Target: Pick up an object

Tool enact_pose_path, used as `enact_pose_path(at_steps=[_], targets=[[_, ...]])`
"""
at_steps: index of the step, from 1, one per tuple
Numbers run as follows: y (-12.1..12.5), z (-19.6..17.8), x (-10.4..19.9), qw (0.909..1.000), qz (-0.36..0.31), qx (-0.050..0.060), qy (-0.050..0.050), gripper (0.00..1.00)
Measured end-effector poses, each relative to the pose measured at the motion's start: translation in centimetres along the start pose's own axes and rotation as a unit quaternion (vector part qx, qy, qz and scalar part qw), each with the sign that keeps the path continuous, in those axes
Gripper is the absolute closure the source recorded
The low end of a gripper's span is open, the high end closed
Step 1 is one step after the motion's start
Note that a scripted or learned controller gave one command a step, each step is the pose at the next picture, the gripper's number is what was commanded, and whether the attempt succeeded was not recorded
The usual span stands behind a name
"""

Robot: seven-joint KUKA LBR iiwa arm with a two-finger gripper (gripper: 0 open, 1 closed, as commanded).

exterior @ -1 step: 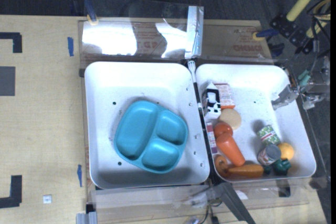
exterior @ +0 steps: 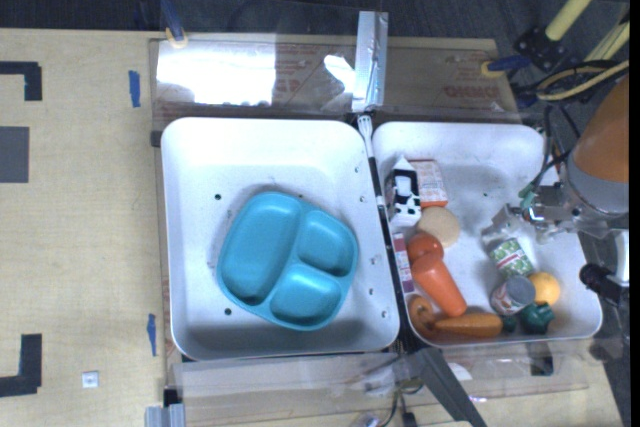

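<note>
- Orange toy carrot lies along near wall of right bin, w/ toy bottle just left of it.
- Progress: nothing lifted yet, all items sit in bin; grasp + lift left.
- Gripper at bin's right side (spread vs pressed: can't tell).
- Nearest target: green-label can, just below-left of claw, apart.
- Left bin has blue divided plate.

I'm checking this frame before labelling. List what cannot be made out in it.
- Gripper, camera view: small and lost in wrist hardware, so finger state is unreadable.
- Arm: cut off by the right edge.
- Small can and the green item beside it: too small to identify.
- Carton print: too blurred to read.
- Hot dog: its far side lies against the right bin wall.
</note>
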State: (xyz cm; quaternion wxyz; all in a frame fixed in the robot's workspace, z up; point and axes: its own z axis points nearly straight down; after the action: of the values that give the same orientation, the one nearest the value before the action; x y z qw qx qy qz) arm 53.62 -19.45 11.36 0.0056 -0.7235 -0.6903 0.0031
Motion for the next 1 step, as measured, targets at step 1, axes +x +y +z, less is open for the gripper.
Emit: enact_pose_path(at_steps=[1], targets=[[0.13, 2.66, 0.0, 0.9999, 0.013, -0.007, 0.001, 0.0]])
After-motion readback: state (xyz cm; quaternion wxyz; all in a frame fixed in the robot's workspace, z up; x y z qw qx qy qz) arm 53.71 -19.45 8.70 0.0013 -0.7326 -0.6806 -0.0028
